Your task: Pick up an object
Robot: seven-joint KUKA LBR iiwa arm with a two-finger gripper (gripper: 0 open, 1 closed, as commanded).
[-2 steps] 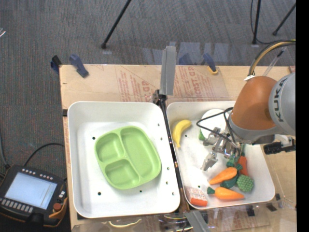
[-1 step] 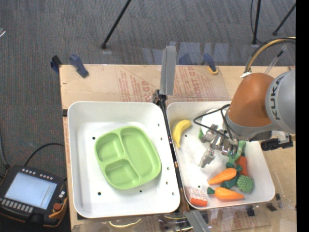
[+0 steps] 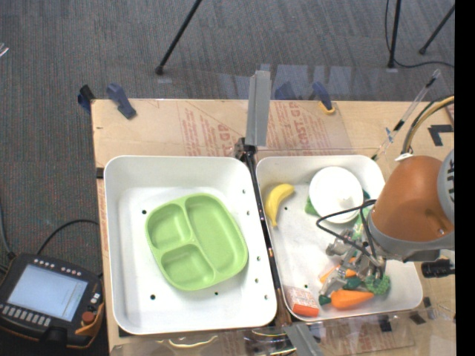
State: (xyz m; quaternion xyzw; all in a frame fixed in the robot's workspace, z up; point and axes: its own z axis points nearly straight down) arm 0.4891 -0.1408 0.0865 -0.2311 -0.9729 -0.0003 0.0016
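My gripper [image 3: 347,262] is low in the right bin [image 3: 297,251], just above an orange carrot [image 3: 349,300] and a green broccoli piece [image 3: 380,285] near the bin's front right corner. The arm's orange band [image 3: 412,202] covers the bin's right side. A yellow banana [image 3: 278,199] lies at the bin's back left, beside a white bowl [image 3: 336,193]. A small red and white item [image 3: 303,302] sits at the front edge. I see nothing lifted off the bin floor.
The left bin [image 3: 126,199] holds a green divided plate [image 3: 197,241]. A grey upright post [image 3: 258,113] stands behind the seam between the bins. A teach pendant [image 3: 48,295] lies on the floor at the lower left.
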